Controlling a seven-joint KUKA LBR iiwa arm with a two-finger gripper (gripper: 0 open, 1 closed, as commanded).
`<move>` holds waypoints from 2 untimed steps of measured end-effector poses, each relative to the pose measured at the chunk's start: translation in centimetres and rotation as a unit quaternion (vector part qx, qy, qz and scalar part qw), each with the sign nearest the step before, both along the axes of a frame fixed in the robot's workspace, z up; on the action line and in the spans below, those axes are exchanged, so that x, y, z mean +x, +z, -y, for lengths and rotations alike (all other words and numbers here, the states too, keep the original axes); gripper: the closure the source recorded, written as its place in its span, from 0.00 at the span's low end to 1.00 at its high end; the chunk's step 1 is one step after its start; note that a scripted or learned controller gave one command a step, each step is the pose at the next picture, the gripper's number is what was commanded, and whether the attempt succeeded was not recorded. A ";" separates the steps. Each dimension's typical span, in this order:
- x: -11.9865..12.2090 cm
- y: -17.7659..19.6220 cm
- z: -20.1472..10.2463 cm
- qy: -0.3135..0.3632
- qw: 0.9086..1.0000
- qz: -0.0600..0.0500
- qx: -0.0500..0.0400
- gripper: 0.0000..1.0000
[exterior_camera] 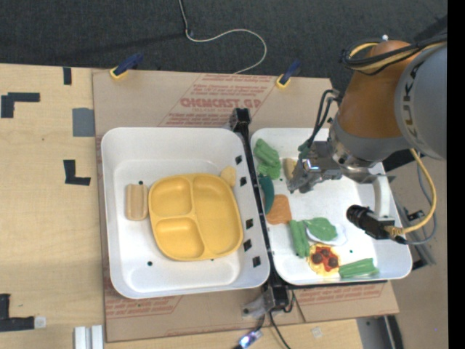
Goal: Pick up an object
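Hand [299,179] over glossy, perhaps plastic, lumpy toy food [280,209].

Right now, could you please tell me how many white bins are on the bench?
2: the left bin holds a yellow divided plate; the right bin holds toy food, beneath the arm.

- Two white bins: left bin [116,195], right bin [378,267].
- One yellow divided tray [195,217], centre of frame.
- One tan bread-like piece [135,201].
- Four green toy foods, right of centre, as far as shows.
- One pizza slice [324,259], lower right.
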State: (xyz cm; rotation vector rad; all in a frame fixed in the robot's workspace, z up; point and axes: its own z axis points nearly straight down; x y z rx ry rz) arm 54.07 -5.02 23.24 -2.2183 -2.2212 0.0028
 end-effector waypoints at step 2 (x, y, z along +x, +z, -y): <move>-0.2 -0.6 -0.6 0.000 1.000 0.000 0.000 1.00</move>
